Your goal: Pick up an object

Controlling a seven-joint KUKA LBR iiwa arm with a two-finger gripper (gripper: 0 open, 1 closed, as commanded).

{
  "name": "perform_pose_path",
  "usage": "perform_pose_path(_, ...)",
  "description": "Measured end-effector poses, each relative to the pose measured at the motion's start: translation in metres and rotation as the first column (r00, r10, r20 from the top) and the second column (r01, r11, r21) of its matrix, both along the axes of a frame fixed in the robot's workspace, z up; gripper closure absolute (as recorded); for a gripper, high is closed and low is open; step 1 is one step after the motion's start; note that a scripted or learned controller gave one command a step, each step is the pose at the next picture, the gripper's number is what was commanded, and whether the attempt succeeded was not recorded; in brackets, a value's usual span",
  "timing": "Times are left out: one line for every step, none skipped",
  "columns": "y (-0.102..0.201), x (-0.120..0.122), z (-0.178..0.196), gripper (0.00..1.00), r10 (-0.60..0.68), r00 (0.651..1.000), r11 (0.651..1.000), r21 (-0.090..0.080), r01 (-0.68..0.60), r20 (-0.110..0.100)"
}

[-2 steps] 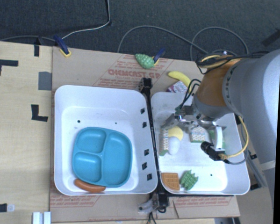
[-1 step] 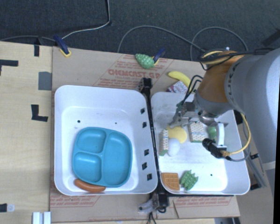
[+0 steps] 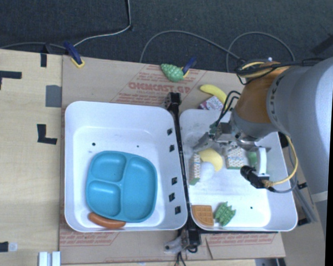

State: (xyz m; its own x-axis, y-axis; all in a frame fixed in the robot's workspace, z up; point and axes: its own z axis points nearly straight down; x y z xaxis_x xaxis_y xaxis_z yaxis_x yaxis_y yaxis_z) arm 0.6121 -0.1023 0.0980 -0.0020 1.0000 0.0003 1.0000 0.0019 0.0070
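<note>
Yellow banana (image 3: 211,157) lies just below the hand (image 3: 215,139) in the right bin (image 3: 273,221), its long axis crosswise; whether the hand is wide or narrow I cannot tell.

Even, diffuse overhead light; soft, low-resolution picture.
The white bins (image 3: 76,153) look bright without harsh glare, shadows beneath the claw (image 3: 210,142) are faint, the arm (image 3: 301,103) right of it is blurred, and the floor beyond the counter (image 3: 24,94) is dim.
</note>
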Motion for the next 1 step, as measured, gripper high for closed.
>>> perform_pose_path(0.003, 0.0455, -0.0126, 0.0, 0.0, 1.0, 1.0, 0.0, 0.0, -0.005)
